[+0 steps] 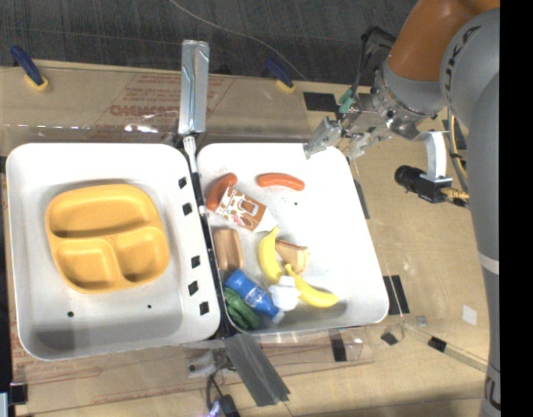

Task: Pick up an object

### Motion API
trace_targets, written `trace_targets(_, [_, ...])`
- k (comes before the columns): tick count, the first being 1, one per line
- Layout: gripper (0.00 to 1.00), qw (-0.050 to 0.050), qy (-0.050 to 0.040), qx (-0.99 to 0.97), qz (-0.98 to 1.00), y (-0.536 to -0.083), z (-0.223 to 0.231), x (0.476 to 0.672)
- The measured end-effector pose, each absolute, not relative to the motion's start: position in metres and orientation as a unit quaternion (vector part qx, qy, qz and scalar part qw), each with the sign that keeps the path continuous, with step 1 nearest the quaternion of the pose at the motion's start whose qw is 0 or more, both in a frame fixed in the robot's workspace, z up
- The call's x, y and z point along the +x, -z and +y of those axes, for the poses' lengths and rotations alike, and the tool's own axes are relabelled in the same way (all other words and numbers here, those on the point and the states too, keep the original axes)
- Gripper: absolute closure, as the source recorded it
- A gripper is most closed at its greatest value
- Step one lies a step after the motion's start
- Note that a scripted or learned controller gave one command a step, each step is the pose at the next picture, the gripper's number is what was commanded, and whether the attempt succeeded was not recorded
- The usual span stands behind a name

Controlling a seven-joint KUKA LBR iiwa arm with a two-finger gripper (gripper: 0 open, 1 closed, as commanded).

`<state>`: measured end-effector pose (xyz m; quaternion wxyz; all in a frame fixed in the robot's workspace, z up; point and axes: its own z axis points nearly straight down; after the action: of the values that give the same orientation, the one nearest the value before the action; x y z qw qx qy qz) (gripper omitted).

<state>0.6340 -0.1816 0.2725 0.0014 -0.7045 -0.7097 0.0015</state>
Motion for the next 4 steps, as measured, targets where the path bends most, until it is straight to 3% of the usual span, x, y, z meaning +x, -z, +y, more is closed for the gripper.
trace_targets(1, [0.0, 0.005, -0.0039, -0.725, -0.688, -0.147, -0.202, 0.564])
trace_targets(2, [0.0, 0.002, -0.0005, -0.686, -0.727, -0.177, -0.161, 0.546])
trace_targets(3, [0.0, 0.001, 0.0, -0.625, -0.78, -0.092, -0.121, 0.477])
trace_targets(4, [1.0, 0.001, -0.0002, -0.624, -0.782, -0.102, -0.122, 0.478])
